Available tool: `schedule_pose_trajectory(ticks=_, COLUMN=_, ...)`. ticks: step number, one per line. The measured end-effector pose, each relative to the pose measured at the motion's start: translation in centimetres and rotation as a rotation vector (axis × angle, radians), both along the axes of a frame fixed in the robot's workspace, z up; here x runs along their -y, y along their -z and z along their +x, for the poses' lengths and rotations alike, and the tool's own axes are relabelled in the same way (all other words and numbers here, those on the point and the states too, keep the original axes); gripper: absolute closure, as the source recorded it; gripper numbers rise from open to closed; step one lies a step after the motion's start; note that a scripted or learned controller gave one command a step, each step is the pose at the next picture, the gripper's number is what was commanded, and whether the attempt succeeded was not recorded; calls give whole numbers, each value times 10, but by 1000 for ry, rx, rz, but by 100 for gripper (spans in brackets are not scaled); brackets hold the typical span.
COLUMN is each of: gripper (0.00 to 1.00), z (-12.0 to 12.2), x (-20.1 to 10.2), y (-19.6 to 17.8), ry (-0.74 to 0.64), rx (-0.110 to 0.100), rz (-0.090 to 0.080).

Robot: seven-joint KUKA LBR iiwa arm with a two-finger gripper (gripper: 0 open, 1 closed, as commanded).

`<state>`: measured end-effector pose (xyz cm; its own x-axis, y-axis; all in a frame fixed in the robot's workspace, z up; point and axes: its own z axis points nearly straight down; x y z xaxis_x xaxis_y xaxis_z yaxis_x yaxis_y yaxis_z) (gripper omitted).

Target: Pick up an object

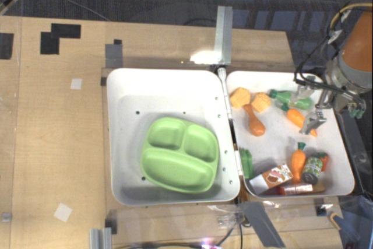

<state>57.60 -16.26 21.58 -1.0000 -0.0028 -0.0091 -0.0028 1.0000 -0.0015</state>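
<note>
The right bin (344,151) holds several toy foods. My gripper (315,121) hangs low over its upper right part, reaching in from the right below the arm's orange band (356,46). A small orange piece (295,118) lies just left of the gripper, touching it or nearly so. A green bottle (289,100) lies just above that piece. Further left are an orange gourd shape (254,121), an orange chunk (239,97) and a yellow chunk (261,103). Nothing shows as held.
At the right bin's front lie a carrot (298,162), a dark green can (313,167), a red and white carton (274,176), a reddish bottle (300,188) and a green item (245,162). The left bin (125,125) holds a green divided plate (179,154).
</note>
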Motion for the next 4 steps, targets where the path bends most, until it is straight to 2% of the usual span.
schedule_pose_trajectory(ticks=1, gripper=0, z=74, x=2, y=124, ry=-33, rx=10, rz=-2)
schedule_pose_trajectory(ticks=2, gripper=0, z=5, x=25, y=127, ry=88, rx=3, rz=0)
schedule_pose_trajectory(ticks=3, gripper=100, z=11, x=24, y=111, ry=80, rx=21, rz=-4)
schedule_pose_trajectory(ticks=4, gripper=100, z=36, x=43, y=107, ry=-244, rx=3, rz=-3)
